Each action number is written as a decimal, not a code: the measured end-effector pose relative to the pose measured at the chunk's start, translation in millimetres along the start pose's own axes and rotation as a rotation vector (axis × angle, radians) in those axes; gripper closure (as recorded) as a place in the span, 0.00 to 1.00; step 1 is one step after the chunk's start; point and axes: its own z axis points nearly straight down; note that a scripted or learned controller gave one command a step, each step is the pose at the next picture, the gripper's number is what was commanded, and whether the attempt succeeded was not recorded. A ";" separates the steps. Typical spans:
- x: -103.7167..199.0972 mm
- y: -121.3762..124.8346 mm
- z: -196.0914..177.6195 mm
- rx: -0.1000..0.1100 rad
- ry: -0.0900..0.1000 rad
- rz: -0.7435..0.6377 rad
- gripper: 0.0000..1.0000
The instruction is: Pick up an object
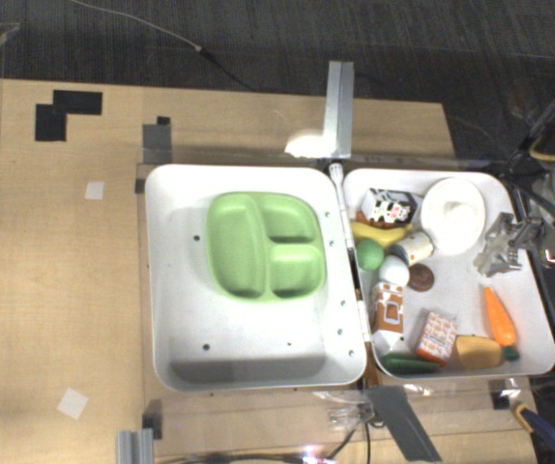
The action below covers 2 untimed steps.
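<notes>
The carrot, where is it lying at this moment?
The carrot lies in the right bin, near its right wall, just above the bread roll and below the gripper.

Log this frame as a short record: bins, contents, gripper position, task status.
left bin: holds a green divided tray
right bin: carrot, banana, green ball, white round lid, patterned box, other small items
gripper: over the right bin's right side, above the carrot
held object: none seen between the gripper's fingers
task status: pick not yet done
</notes>
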 end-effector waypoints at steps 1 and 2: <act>-0.2 0.4 -0.2 -0.001 -0.001 0.000 0.00; 30.2 -1.5 82.8 -0.002 0.003 0.031 0.00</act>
